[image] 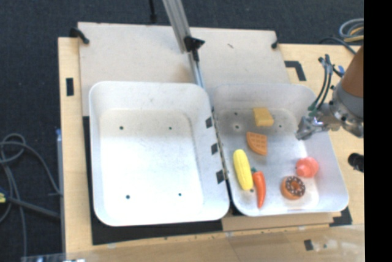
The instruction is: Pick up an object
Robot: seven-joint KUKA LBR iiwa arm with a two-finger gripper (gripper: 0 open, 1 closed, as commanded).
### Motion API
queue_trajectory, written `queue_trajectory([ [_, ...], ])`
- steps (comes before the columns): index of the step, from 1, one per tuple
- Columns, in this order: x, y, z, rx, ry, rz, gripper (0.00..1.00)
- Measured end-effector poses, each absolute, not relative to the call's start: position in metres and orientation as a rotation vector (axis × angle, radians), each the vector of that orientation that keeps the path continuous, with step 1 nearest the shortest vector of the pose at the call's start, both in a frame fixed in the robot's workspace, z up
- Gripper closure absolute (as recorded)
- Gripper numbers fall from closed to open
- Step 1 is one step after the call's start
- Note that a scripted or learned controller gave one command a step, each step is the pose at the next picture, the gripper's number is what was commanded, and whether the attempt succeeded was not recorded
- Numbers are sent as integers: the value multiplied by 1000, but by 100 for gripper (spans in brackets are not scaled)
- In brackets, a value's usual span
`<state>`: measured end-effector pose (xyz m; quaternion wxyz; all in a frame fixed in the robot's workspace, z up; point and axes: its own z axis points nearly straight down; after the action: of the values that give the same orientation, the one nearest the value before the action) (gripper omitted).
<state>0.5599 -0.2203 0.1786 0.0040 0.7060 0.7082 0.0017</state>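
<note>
Gripper: the gripper hangs at the right bin's upper right side; whether its fingers are released or clenched, I cannot tell.
Objects: cheese block, waffle, corn, carrot, tomato and donut lie together in the right bin, probably as pick candidates.
Nearest: the tomato, below the gripper.
Left bin: possibly the drop place.

Gripper low (arm from right)
</note>
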Motion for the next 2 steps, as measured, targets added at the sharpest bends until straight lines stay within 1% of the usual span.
queue_trajectory([
  [1, 562, -211, 234, 2210, 2221, 6, 100],
  [2, 563, -213, 284, 2211, 2221, 5, 100],
])
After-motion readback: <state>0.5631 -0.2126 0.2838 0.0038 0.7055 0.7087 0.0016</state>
